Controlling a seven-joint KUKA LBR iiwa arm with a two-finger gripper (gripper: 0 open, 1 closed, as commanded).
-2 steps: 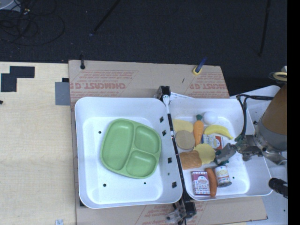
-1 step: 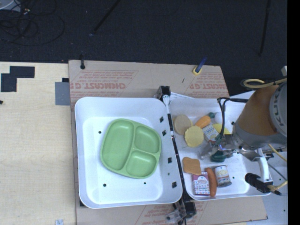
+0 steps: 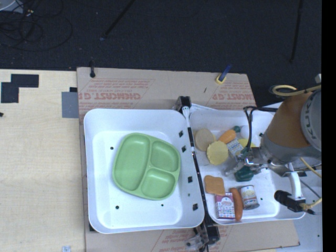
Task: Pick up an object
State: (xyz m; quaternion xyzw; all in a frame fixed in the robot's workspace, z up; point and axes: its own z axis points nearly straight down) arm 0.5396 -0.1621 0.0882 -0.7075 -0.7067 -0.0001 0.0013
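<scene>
Teal toy (image 3: 243, 175) sits under the gripper (image 3: 242, 164) in the right bin (image 3: 262, 212); jaws' state unreadable. Yellow disc (image 3: 217, 153) and tin can (image 3: 249, 197) crowd close, so a nudge or double catch is likely.

A robotics lab or test cell is indicated. Two shallow white bins (image 3: 100, 140) are set side by side on a cardboard sheet (image 3: 157, 88) printed with a supplier's name, laid over a pale wooden bench (image 3: 37, 167). Loose black cables (image 3: 31, 20) are seen on the dark floor beyond, and what may be black tape marks (image 3: 21, 85) are stuck to the bench.
</scene>
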